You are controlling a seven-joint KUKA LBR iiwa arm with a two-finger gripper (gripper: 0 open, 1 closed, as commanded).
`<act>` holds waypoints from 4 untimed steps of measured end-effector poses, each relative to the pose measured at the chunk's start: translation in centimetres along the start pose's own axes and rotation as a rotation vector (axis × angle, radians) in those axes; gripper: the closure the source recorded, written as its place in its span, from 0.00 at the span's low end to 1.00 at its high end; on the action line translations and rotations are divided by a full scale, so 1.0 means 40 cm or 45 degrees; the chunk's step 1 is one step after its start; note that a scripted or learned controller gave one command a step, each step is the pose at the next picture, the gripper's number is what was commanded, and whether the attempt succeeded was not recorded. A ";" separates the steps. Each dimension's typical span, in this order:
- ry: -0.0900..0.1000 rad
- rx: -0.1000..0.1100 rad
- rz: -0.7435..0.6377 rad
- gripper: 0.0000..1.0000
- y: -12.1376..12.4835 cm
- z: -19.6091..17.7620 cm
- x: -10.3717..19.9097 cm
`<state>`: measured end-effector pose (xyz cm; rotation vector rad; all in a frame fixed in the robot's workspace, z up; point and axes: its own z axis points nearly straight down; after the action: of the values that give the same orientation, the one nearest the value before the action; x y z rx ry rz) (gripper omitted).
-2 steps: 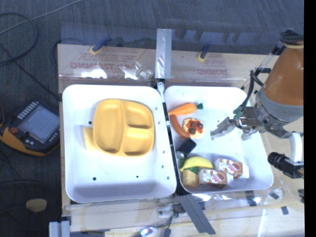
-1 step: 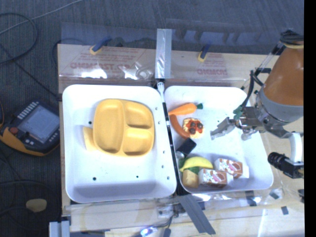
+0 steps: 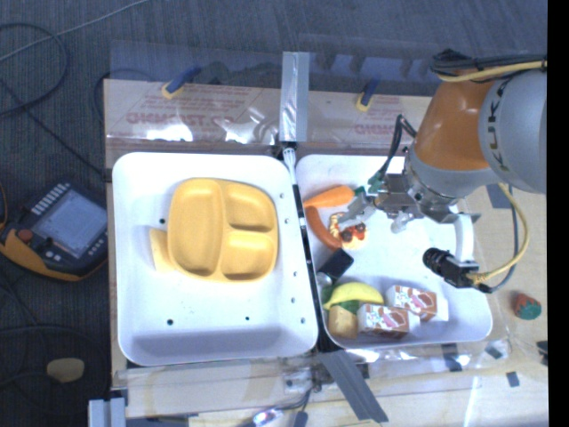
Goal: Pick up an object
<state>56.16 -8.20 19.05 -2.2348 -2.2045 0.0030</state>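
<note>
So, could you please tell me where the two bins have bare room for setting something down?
Left bin: bare floor in front of the yellow tray. Right bin: a patch between the tool and the cartons. Its near-left corner is crowded with banana, cartons and an orange dish.

The arm (image 3: 484, 132) runs off the frame's right edge and hides the right bin's (image 3: 462, 327) upper right corner. The gripper (image 3: 378, 210) is too small to read, and it covers part of the orange toy (image 3: 324, 205) at centre.
</note>
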 end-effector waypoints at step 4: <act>0.006 -0.001 -0.132 1.00 0.158 0.222 -0.027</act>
<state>62.42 -9.37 10.15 -2.1156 -2.3152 -0.0039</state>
